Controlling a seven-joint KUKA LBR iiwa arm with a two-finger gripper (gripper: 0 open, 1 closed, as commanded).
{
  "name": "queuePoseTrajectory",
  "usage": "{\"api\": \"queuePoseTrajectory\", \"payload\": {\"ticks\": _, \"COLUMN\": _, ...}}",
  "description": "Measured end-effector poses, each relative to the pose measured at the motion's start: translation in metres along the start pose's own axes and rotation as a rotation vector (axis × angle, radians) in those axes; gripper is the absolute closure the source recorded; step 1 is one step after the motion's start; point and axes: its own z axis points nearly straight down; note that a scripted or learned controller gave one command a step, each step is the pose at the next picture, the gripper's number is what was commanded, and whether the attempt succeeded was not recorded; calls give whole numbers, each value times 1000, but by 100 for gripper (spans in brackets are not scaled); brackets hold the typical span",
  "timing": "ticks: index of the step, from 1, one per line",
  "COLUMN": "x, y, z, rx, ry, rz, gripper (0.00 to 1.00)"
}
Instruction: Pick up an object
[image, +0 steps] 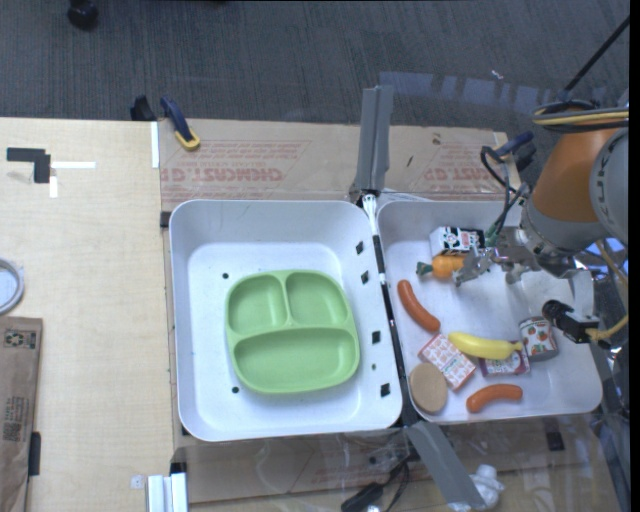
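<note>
Small orange fruit (447, 266), leafy top

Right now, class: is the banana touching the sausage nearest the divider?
Apart. The camera view shows bare white bin floor between the banana and that sausage.

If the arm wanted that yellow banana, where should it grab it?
Probably at the banana's thick middle, coming straight down from above, fingers closing across its narrow width. It lies flat and long in the right bin, with a small carton against its left end and the ends tapering.
</note>
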Motion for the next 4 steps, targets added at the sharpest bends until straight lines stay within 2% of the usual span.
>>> {"api": "queuePoseTrajectory", "payload": {"ticks": 1, "x": -41, "y": 34, "z": 1, "rx": 6, "ry": 15, "rz": 6, "gripper": 0}}
{"api": "queuePoseTrajectory", "payload": {"ticks": 2, "x": 43, "y": 42, "z": 6, "rx": 36, "ry": -4, "rz": 273, "gripper": 0}}
{"api": "queuePoseTrajectory", "payload": {"ticks": 3, "x": 42, "y": 43, "z": -3, "rx": 31, "ry": -7, "rz": 272, "gripper": 100}}
{"api": "queuePoseTrajectory", "payload": {"ticks": 4, "x": 22, "y": 44, "z": 4, "rx": 33, "ry": 7, "rz": 191, "gripper": 100}}
